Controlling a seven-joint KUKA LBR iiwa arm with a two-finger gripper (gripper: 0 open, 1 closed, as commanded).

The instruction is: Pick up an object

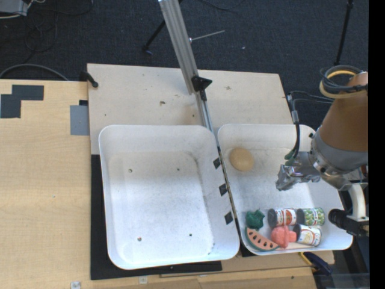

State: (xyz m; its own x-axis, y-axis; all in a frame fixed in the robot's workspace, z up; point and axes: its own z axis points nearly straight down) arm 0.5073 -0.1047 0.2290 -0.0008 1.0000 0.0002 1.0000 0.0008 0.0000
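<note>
My gripper [290,177] hangs over the right bin [264,138], about mid-depth, reaching in from the right under the grey and orange arm. A tan round object [241,159] lies on the bin floor to its left, apart from it. Along the front of this bin sit a green toy [255,218], a watermelon slice [263,240], a pink-red toy [283,236], a red-labelled can [283,216], a green-labelled can [310,215] and a yellowish can [308,236]. These lie below the gripper, none touching it.
The left bin [120,140] stands beside the right one, with black clips [222,189] along the shared rim. A slanted metal rail [183,47] runs from the top centre down to the bins' junction. Bare bench lies behind the bins.
</note>
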